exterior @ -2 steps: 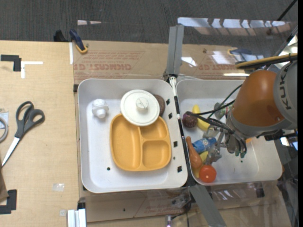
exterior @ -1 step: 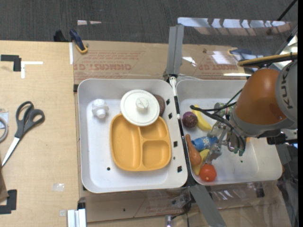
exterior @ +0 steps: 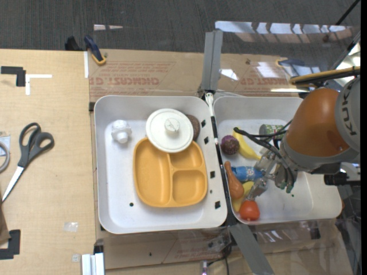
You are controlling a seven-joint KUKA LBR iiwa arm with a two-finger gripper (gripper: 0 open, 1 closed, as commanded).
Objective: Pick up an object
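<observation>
Grey arm's gripper point(exterior: 261, 183) low in the right bin point(exterior: 321, 208), fingers parted around nothing, tips just above the red tomato point(exterior: 249, 210), banana point(exterior: 248, 148) and purple fruit point(exterior: 230, 145) beyond it, orange carrot-like piece point(exterior: 233, 182) beside

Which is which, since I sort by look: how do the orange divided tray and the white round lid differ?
The orange divided tray is squarish with three compartments; the white round lid is circular with a central knob. The tray is larger. The lid overlaps the tray's top edge. Both sit in the left bin.
</observation>
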